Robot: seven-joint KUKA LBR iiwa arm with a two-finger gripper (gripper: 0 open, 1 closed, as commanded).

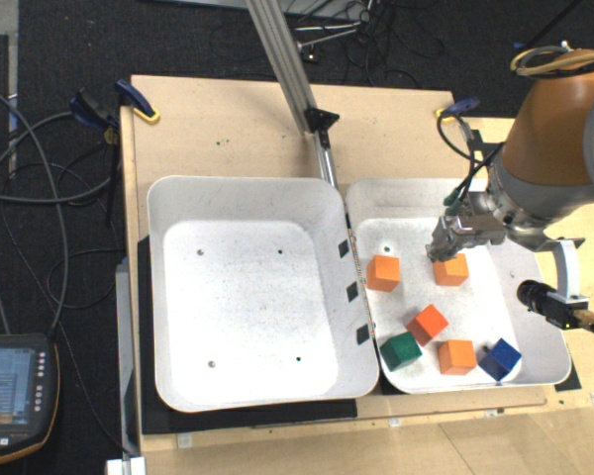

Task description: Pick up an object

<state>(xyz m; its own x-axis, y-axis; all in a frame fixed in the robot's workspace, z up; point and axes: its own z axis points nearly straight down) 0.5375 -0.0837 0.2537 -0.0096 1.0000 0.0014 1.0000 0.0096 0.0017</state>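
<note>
The right bin (416, 194) holds several small blocks. One orange block (383, 272) lies near the bin's left side. A second orange block (452, 271) sits directly under my gripper (449, 249), which hangs low over the bin and touches or nearly touches the block's top edge. Toward the front lie another orange block (431, 322), a green block (401, 350), a further orange block (456, 356) and a blue block (499, 358). The gripper's body hides its tips.
The left bin (178, 206) stands beside the right one, their rims meeting at the middle. A slanted metal pole (287, 57) comes down to the bins' back junction. Clamps and cables lie at the bench's back corners.
</note>
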